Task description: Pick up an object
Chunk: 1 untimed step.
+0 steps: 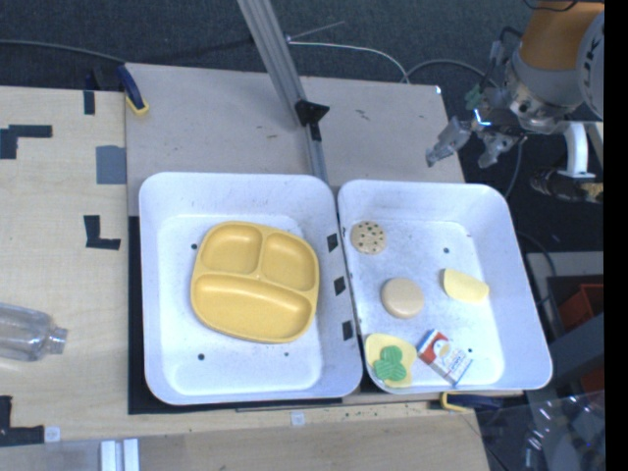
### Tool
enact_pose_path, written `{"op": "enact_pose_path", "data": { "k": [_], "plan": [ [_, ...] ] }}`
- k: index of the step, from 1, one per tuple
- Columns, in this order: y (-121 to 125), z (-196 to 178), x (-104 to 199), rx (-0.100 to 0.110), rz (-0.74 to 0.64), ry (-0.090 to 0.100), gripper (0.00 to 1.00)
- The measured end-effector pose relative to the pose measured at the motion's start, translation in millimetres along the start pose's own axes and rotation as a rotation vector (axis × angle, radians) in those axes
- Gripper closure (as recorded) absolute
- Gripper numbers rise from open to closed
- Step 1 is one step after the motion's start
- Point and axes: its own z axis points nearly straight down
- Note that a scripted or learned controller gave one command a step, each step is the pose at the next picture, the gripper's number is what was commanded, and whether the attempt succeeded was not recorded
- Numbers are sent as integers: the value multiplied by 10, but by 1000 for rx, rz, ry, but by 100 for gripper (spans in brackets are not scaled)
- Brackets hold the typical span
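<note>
The right bin [510,263] holds a speckled cookie [368,236], a round beige bun [402,297], a yellow wedge [464,286], a yellow disc with a green piece on it [390,361] and a red and white packet [444,355]. A yellow divided plate [256,281] lies in the left bin [162,263]. My gripper [473,150] hangs beyond the far right corner of the right bin, above the bench rather than the bin. Its fingers are spread open with nothing between them, well apart from every object.
A slanted metal pole [275,52] crosses the bench behind the bins, ending at a black clamp [311,114]. A clear plastic bottle [27,330] lies on the wooden table at far left. Cables [412,67] run behind the bench.
</note>
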Motion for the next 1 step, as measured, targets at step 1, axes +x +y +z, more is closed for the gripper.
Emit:
{"op": "enact_pose_path", "data": {
  "k": [1],
  "plan": [
    [-157,807,-167,8,2,2,0]
  ]
}}
